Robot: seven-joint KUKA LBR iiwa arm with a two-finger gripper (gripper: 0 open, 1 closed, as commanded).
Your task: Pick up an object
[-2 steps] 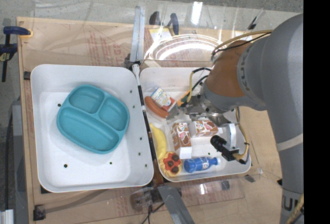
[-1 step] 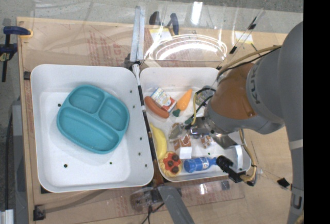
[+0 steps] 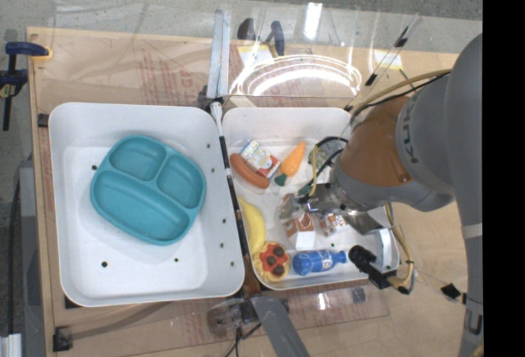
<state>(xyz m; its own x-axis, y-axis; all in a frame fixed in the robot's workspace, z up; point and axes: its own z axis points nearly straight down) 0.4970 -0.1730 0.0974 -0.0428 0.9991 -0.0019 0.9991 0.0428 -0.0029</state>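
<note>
A wooden bench [image 3: 123, 68] carries two shallow white bins side by side, seen from above at a slant. The grey arm [image 3: 447, 142], with its orange band [image 3: 377, 146], reaches in from the right and hangs over the right bin [image 3: 283, 119]. The left bin [image 3: 66, 183] holds a teal divided plate [image 3: 148, 187] with three compartments, lying a little left of its centre.

The right bin holds a scatter of small toy foods. A yellow banana [image 3: 256, 224] lies along its left side. A blue bottle [image 3: 318, 263] lies on its side by the near edge, and just left of it sits a small pizza slice [image 3: 273, 259]. A red sausage [image 3: 248, 171] lies toward the far left, touching a small carton [image 3: 258, 154]; an orange carrot [image 3: 293, 160] lies just right of them.

The gripper [image 3: 308, 203] is low in the middle of this bin, among small packets [image 3: 316, 222]. Whether it is parted or closed cannot be made out.
</note>
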